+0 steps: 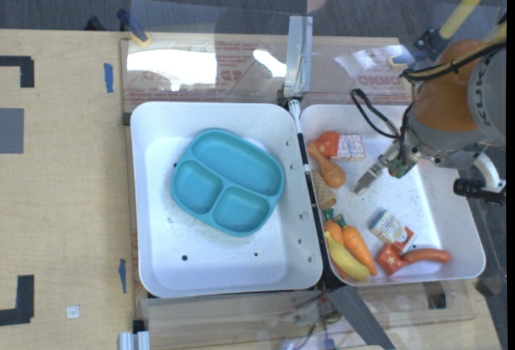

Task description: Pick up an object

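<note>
My gripper [368, 179] hangs over the middle of the right bin [451, 212], above bare white floor. It looks open, with nothing between its fingers. To its left lie an orange sweet potato [327, 166] and a red and white carton [344, 146]. In front of the gripper sits a small white and yellow box [389, 224]. Along the bin's front edge lie a carrot [356, 247], a yellow banana [341, 258], a red block [389, 259] and a red sausage [426, 256].
The left bin [161, 260] holds a blue divided plate [229, 182]. A metal divider [306, 179] runs between the bins. A clear screen [299, 55] stands behind them. The grey and orange arm [451, 107] fills the right bin's far right corner.
</note>
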